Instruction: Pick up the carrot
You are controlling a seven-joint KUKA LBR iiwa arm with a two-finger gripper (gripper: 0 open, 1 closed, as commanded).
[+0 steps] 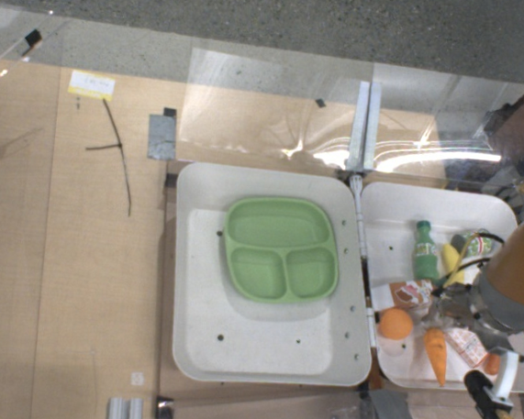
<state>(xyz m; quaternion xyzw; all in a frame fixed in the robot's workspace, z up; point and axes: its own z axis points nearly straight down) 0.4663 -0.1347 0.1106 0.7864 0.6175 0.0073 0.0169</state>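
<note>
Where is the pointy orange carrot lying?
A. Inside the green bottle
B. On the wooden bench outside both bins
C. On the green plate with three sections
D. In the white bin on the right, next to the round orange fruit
D. The pointy orange carrot lies in the right white bin, just beside the round orange fruit, while the green three-section plate sits in the left white bin.

Carrot (435,355): orange, tapered, lying flat on floor of right-hand white bin (399,217), near its front edge. Thick end up-view, point toward front rim, slightly tilted. Just beside round orange fruit (396,324) on its left; red-and-white packet (464,344) close on its right. Not lifted; unobstructed, fully visible.
</note>
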